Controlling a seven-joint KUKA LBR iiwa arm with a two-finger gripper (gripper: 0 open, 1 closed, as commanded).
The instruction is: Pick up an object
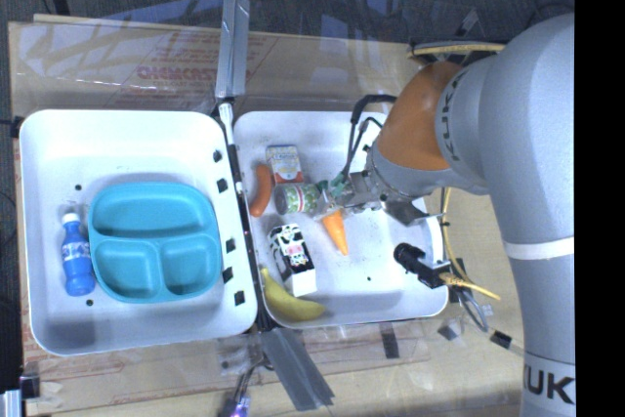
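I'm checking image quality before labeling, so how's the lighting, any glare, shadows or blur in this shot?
Camera view: even, bright lighting; the white bins look nearly washed out. Glare streaks across the clear sheet behind them. Soft shadow lies under the arm in the right bin. Small items like the carrot and can are slightly soft; labels can't be read.

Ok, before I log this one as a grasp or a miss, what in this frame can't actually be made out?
- Gripper: the arm's wrist covers it from above, so contact with the can or carrot can't be judged.
- Labels on the can, the small box and the carton: too small to read.
- Banana: its lower side is hidden behind the right bin's front rim.
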